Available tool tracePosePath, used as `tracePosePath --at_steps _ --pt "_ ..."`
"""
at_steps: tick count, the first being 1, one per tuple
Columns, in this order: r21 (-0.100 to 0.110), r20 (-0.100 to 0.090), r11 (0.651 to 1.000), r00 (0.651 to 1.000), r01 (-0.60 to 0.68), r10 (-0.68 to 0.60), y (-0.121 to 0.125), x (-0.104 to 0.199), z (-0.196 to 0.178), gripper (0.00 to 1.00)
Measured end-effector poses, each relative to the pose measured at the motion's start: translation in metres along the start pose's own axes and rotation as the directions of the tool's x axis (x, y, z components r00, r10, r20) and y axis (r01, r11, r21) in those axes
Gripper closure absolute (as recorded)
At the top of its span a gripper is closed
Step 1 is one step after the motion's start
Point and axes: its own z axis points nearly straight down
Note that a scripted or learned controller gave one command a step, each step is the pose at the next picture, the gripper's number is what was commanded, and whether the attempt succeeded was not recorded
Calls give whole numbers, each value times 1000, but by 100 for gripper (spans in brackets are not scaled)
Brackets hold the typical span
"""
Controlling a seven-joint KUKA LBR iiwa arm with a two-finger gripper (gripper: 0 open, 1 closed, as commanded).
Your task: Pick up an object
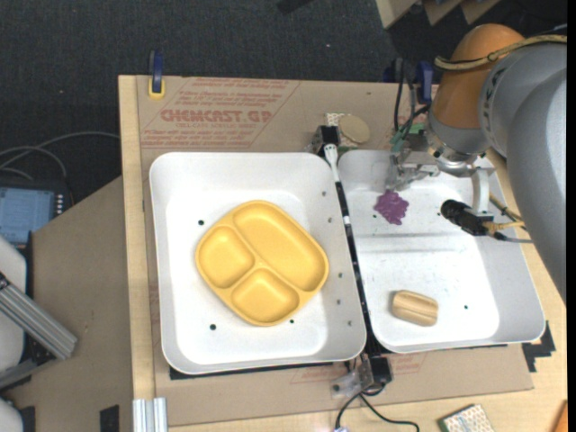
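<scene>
Camera view, looking down on both bins: the gripper [402,176] hangs over the far left corner of the right bin [508,309], just above the far edge of a small purple object [391,207]. I cannot tell whether the claw is open or closed, because the metal parts at the wrist run together at this slant. Nothing is visibly clamped in it, so I would not call the purple object held.

Several things could go wrong from here. The claw looks set towards the far side of the purple object rather than over its middle, so a straight descent may clip its edge and push it aside. The object is small and ragged in outline, and it may slip out or be missed altogether, leaving the claw closed on nothing. It also lies near the wall where the two bins meet, so a drift to the left risks striking that rim. The bulky grey arm [535,115] crowds the bin's right side, which leaves little room for correction.

The right bin holds two things. The purple object is at its far left, and a tan rounded block [414,307] sits near the front, well apart from it. The left bin [175,241] holds a yellow divided plate [261,261], lying skewed around the middle. Nothing can be seen in the plate's three compartments.
</scene>
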Motion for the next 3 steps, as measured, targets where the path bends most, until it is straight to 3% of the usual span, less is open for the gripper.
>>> tracePosePath --at_steps 1,2,3 --pt "2 0 1000 1000 0 0 0 0 1 0" --pt "16 -5 1000 1000 -5 5 -62 -12 12 0" --pt "0 -2 1000 1000 0 0 1 -6 11 0"
